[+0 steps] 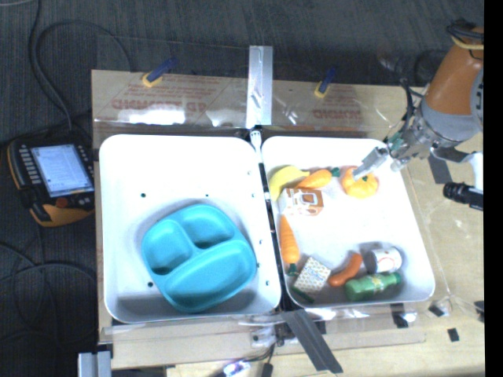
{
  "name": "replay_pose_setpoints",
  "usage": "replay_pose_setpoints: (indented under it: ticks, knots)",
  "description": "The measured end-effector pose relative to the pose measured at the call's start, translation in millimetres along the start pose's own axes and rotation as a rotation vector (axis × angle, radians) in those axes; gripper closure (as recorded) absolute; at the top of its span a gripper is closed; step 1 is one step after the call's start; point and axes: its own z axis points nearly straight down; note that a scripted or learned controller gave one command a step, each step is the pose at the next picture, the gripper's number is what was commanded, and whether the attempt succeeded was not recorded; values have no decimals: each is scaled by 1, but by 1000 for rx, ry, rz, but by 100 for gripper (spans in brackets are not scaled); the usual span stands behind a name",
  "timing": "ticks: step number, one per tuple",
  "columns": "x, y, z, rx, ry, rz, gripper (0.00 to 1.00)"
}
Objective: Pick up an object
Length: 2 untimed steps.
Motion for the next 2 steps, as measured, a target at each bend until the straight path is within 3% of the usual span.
replay_pose_setpoints:
  ticks: [1,2]
  knots:
    - [15,17,79,0,3,0,0]
    - [15,17,70,1,0,-2,100]
